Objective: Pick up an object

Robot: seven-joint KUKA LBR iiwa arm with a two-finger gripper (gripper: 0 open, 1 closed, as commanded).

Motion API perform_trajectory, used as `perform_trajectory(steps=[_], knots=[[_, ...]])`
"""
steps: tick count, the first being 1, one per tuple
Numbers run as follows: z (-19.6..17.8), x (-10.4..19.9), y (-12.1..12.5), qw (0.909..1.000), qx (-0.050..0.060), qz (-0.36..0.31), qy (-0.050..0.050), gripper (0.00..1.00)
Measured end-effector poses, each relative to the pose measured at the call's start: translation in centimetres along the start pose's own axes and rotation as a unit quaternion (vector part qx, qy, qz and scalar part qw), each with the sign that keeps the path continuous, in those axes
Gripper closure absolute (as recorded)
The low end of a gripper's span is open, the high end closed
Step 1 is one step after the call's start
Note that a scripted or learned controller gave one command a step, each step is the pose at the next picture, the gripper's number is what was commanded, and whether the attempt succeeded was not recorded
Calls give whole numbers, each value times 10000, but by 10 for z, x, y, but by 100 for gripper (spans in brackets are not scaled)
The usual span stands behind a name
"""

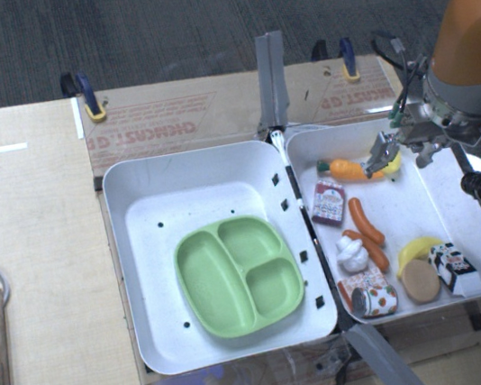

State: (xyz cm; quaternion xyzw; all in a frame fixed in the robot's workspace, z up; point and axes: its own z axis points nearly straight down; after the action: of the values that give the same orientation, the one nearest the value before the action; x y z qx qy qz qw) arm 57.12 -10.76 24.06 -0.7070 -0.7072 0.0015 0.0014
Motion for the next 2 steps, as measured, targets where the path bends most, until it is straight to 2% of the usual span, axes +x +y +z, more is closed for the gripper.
perform_trajectory(steps=[1, 2], knots=[[138, -1, -29, 9977, -3, 683, 4, 0], [150, -36, -61, 9977, -6, 673, 6, 0]])
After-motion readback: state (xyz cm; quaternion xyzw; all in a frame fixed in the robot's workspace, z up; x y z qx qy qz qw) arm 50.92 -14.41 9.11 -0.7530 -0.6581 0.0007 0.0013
